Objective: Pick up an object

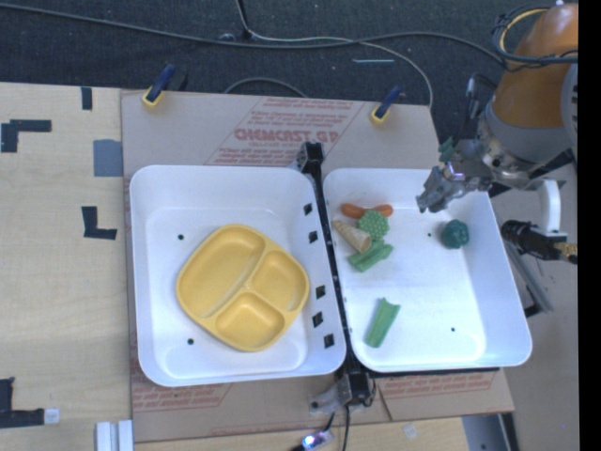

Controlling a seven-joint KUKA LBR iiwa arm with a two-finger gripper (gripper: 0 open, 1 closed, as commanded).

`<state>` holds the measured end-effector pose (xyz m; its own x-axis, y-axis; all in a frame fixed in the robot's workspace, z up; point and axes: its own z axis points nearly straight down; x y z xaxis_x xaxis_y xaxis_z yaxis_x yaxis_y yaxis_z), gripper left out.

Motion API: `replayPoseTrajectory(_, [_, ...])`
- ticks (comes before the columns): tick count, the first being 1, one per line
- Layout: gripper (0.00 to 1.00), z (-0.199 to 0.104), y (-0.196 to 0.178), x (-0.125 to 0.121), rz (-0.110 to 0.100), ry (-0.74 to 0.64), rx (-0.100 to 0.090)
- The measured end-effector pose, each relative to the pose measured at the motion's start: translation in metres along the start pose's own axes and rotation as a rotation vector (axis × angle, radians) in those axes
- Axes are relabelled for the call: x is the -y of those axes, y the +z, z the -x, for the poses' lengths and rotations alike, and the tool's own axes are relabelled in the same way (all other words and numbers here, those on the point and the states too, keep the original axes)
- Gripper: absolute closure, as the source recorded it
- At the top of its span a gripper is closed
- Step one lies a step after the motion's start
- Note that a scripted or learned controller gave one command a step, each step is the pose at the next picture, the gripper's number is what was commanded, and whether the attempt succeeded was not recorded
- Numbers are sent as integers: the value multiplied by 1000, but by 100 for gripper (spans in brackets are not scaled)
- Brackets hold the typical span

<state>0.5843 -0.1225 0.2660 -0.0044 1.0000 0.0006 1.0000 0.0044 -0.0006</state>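
The right bin (pixel 488 341) holds a dark green round piece (pixel 455 234) near its right wall. An orange carrot (pixel 365 210), a green leafy piece (pixel 374 224), a tan cone (pixel 351 237) and a green strip (pixel 372 256) cluster at its upper left. A separate green bean-like piece (pixel 381 322) lies lower in the middle. My gripper (pixel 438 194) hangs over the bin's upper right, just up and left of the dark green piece, with nothing seen between its fingers.
The left bin (pixel 155 280) bears a yellow divided plate (pixel 243 286). Black clips run along the divider (pixel 323 252) between the bins. Yellow clamps (pixel 158 85) hold the cardboard at the back. Cables cross the dark floor behind.
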Motion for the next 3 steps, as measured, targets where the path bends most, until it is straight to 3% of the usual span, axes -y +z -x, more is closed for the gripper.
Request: replayPoseTrajectory(3, [100,-145,18,41,-2,-1,0])
